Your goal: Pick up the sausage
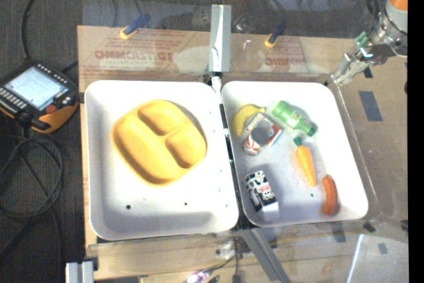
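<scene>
While my claw [346,71] hangs open and empty past the right bin's [344,99] far-right corner, the sausage [328,195] lies well nearer, long axis running near-to-far.

- Cardboard sheet [142,53] under the bins: faded red print, reads roughly "CHEMCALST GT"; letters unsure.
- More red print on the cardboard right of the post, too blurred to read.
- Small cartons' [262,190] labels illegible.

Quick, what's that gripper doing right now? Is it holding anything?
Gripper: above the right bin's far corner, nothing between its fingers; open or closed cannot be told. Sausage lies in the bin.
</scene>
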